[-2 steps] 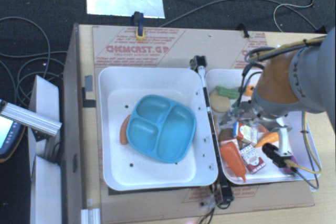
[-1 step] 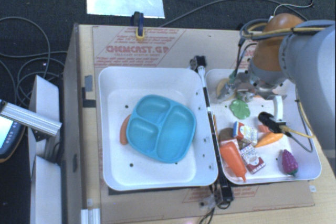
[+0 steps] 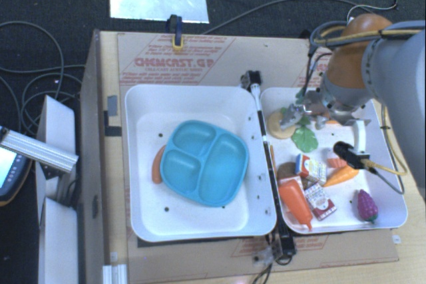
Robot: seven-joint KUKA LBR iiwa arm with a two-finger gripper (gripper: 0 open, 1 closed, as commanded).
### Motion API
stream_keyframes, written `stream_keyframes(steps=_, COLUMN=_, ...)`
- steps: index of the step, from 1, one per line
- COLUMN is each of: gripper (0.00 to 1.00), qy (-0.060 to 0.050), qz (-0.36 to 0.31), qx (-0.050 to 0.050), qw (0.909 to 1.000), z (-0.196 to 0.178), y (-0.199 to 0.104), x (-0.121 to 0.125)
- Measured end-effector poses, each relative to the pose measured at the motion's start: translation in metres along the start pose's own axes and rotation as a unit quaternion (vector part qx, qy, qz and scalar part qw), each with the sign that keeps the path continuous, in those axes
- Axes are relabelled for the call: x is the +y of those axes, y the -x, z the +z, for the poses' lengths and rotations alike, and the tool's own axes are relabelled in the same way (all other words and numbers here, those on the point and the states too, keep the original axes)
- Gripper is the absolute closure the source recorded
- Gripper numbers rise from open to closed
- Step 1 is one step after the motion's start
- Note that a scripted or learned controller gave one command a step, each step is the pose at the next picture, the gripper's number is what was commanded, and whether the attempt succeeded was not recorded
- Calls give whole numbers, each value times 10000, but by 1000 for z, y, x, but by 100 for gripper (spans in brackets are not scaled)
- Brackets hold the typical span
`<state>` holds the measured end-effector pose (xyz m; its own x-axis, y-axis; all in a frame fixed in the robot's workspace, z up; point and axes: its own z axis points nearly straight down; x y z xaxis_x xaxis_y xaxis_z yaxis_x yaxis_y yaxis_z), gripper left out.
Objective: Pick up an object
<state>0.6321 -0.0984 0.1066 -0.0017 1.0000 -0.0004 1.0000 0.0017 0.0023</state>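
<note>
My gripper (image 3: 291,118) hangs low over the back left of the right bin (image 3: 397,208), at the edge of a tan round piece (image 3: 275,128) and just left of a green leaf toy (image 3: 305,139). Nothing visibly sits inside it. Further forward in this bin lie an orange carrot (image 3: 342,175), an orange-red bottle (image 3: 295,202), two small cartons (image 3: 313,168) (image 3: 321,203), a brown piece (image 3: 286,170) and a purple fruit (image 3: 366,205). The grey arm with its orange band (image 3: 356,33) comes in from the right.
The left bin (image 3: 143,209) holds a blue divided plate (image 3: 204,161) with an orange sausage (image 3: 157,165) against its left edge. A black divider clip (image 3: 251,80) sits between the bins. Cables trail over the right bin's far and right sides.
</note>
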Motion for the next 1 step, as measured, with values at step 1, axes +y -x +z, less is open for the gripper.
stream_keyframes(steps=1, gripper=0, qy=-3, qz=-2, qx=3, qw=10000, z=22, y=-16, x=-39)
